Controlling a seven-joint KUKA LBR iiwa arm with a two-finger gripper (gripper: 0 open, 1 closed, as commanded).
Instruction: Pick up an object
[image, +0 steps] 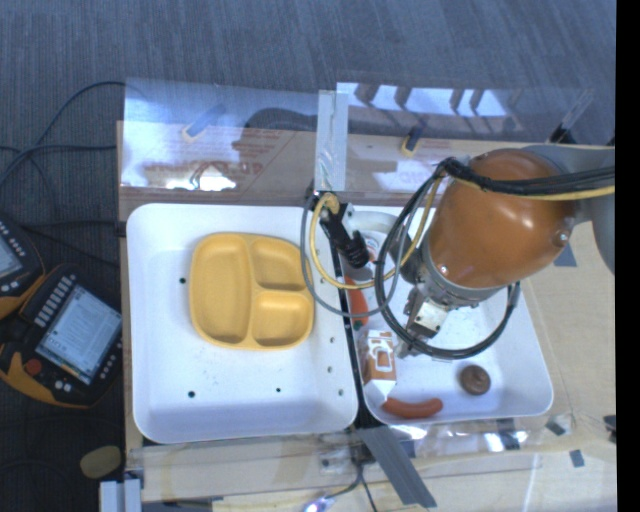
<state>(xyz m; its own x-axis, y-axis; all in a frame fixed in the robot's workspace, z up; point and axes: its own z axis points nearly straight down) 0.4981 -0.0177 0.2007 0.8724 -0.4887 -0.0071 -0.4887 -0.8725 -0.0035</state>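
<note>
The arm (495, 220) hangs over the right bin (520, 395); I cannot tell the claw's state. Best target: the sausage (413, 406) at 6 o'clock, approached straight down, squarely centred.

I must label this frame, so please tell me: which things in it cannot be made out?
- Gripper: hidden under the arm's orange band in the camera view; open or shut cannot be told.
- Middle of the right white bin: covered by the arm and black cables.
- Small brown-and-white box: print too small to read.
- Small round brown object: too small to identify.
</note>
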